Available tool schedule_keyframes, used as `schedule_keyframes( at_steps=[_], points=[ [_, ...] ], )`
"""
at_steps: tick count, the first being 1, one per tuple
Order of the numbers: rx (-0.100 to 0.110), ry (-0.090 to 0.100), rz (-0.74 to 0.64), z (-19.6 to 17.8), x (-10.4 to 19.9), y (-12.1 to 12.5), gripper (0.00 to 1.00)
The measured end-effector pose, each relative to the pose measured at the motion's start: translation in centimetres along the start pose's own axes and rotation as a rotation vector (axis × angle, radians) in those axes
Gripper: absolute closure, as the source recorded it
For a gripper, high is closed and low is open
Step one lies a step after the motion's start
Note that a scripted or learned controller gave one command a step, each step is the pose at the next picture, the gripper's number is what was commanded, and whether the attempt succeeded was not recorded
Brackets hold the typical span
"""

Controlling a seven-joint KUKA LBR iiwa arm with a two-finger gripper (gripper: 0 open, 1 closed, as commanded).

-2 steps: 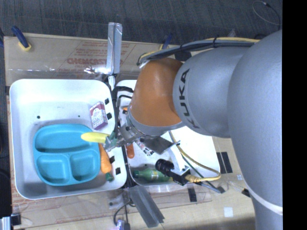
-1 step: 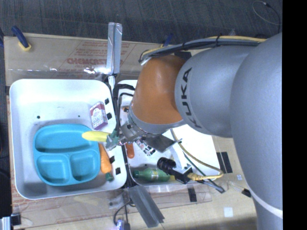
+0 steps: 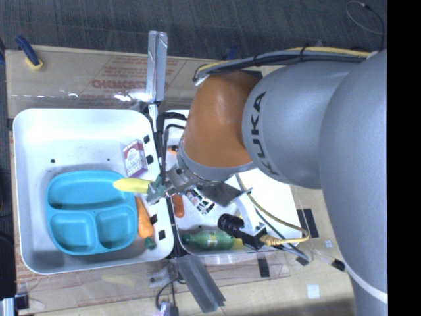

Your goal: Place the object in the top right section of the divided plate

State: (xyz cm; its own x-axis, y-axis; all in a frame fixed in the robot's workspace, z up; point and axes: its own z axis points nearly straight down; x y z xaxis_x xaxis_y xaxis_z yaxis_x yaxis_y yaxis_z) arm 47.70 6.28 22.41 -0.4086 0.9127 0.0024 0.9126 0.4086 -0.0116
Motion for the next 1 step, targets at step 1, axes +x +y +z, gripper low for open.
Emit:
schedule_keyframes(
  at_steps=[1],
  points=[
    [0.002,0.0,-0.004,-0.9,-0.02,0.06,1.0]
  ],
)
